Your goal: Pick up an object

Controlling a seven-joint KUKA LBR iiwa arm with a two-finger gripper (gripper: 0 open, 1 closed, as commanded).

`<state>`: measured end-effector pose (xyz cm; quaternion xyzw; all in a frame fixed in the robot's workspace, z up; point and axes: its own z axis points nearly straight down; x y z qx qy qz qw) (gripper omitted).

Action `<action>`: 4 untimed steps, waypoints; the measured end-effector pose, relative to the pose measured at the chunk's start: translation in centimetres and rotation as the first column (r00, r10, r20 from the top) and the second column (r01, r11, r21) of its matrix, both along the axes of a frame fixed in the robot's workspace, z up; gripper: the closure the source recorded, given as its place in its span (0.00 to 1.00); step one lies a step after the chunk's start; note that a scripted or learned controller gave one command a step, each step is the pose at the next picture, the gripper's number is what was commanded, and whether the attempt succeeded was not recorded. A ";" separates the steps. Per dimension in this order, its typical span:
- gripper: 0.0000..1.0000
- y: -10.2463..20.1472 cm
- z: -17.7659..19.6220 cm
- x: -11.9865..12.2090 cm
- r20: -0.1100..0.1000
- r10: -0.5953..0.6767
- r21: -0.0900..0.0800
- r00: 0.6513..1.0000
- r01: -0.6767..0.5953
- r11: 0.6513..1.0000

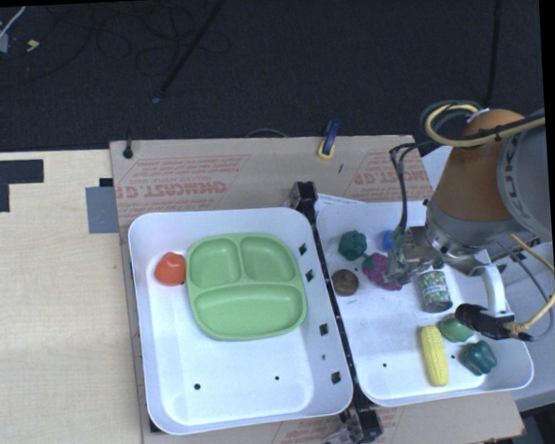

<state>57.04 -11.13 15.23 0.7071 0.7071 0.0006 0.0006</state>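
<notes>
Camera view: cardboard-lined bench, dark floor.

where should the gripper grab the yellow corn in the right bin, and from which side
Grip the yellow corn across its middle, coming straight down from above. It lies flat and long, running toward the bin's near wall, so fingers should close across its narrow width. Its left side is bare floor; a green piece crowds the upper right.

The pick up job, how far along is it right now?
Done: the gripper is down in the right bin, beside the purple object. In hand: nothing visibly lifted; whether it grips anything can't be told. Left: grasping and raising an object, such as the corn or the can.
</notes>
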 end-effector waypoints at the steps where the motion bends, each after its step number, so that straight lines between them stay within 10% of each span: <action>1: 1.00 0.3 4.3 -0.1 -0.001 0.000 0.000 1.000 0.000 1.000; 4: 1.00 4.7 8.2 -3.3 -0.004 0.001 0.001 1.000 -0.001 1.000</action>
